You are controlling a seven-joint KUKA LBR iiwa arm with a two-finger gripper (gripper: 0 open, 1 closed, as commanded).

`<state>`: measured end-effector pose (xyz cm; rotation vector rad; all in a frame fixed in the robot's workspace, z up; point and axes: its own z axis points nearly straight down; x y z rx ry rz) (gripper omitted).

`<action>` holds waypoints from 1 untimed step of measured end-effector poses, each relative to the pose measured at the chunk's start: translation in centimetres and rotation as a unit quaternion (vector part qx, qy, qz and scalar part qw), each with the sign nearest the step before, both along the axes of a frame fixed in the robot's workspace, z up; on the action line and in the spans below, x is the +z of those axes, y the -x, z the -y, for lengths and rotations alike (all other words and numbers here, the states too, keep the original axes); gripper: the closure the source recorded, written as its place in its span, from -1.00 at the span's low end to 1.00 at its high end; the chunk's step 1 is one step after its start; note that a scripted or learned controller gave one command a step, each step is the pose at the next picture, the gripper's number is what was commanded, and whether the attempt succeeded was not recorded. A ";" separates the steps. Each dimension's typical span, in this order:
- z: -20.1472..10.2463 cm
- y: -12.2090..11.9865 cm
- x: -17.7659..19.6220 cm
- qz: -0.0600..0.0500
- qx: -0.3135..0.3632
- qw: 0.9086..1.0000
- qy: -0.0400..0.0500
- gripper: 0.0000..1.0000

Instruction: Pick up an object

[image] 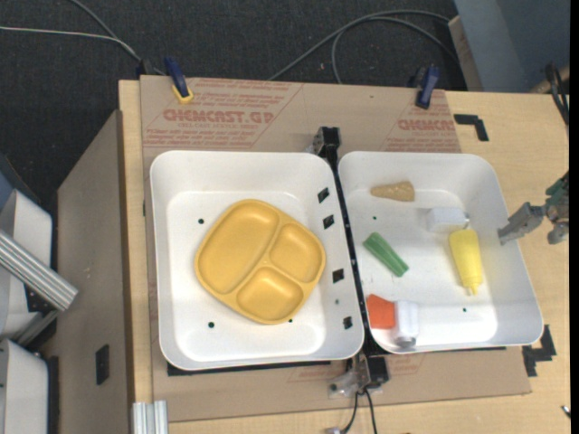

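The right bin (pixel 511 328) holds several small objects. A yellow squeeze bottle (pixel 467 257) lies near its right side, with a small white block (pixel 445 218) just above it. A tan bread-like piece (pixel 393 191) rests near the far wall and a green stick (pixel 385 253) lies in the middle. An orange and white object (pixel 391 316) sits against the near wall. My gripper (pixel 536 221) hangs at the view's right edge, just outside the right bin's right rim, apart from every object and with nothing visibly in it.
A yellow divided plate (pixel 261 260) lies in the middle of the left bin (pixel 172 333). A black divider (pixel 342 233) runs between the bins. Blue clamps (pixel 178 80) (pixel 426 87) pin the cardboard sheet at the back.
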<state>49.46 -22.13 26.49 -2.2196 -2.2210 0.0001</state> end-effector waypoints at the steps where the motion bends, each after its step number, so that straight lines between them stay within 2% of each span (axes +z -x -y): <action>1: -0.9 0.4 -5.8 -0.002 0.000 1.000 -0.001 -1.00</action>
